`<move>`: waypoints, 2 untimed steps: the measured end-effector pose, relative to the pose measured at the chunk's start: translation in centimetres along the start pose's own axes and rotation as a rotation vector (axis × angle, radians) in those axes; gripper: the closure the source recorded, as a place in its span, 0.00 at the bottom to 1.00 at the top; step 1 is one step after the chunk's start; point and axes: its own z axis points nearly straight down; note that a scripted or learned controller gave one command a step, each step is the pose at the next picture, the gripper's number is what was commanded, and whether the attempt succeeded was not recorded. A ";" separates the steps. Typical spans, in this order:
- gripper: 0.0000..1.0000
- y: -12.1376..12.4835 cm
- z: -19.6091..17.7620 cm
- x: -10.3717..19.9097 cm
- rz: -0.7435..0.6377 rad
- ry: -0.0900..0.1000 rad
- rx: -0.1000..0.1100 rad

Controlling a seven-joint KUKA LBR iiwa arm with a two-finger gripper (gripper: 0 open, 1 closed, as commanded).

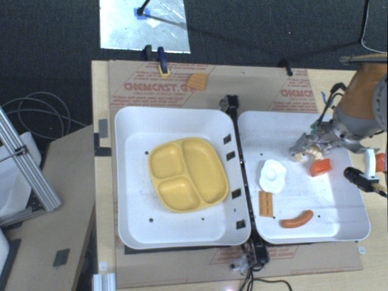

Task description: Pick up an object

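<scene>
My gripper (301,147) is low over the upper right part of the right bin (354,228), reaching in from the right and pointing left. A small tan object (314,155) lies right under it, touching or nearly touching. Just below that sits an orange-red block (321,167). Further left in the same bin are a white fried egg toy (273,176), a brown waffle strip (265,203) and an orange sausage (296,219). Nothing shows lifted off the bin floor.
The left bin (130,123) holds a yellow divided plate (188,173). A black part (361,179) juts over the right bin's right rim. A tan piece (197,80) and a clamp (162,62) lie on the cardboard behind the bins.
</scene>
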 end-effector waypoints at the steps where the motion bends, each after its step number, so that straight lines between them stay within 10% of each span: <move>1: 1.00 1.4 1.2 6.4 -0.005 0.002 0.004; 2: 1.00 -0.9 -10.6 14.8 -0.009 0.004 -0.002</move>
